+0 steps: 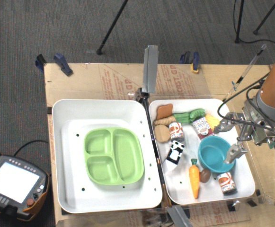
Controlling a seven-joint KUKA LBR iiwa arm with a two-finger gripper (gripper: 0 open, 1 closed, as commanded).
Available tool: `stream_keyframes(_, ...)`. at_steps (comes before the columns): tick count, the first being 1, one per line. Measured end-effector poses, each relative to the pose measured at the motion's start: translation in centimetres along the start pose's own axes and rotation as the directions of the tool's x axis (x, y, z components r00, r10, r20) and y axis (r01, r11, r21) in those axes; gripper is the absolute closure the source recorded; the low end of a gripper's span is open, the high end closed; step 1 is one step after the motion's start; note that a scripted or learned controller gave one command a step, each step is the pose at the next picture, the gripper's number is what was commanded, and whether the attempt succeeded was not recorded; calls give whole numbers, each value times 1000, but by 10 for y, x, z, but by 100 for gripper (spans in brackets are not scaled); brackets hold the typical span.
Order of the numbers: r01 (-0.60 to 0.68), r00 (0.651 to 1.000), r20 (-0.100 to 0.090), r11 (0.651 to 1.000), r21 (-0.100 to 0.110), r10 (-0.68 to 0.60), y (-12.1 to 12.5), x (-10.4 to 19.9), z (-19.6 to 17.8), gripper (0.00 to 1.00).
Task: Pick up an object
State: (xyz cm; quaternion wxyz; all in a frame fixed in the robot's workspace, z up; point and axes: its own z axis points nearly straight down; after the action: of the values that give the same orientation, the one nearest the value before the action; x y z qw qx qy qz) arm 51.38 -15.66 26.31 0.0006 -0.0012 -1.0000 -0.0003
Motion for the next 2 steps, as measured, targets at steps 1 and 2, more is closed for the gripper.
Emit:
stream_keyframes(1, -7, 1000, -12, 1000, -4, 7, 25, 37, 152, 0)
stream_keyframes(2, 38, 999, -3, 999, -3, -38, 74, 39, 178, 0)
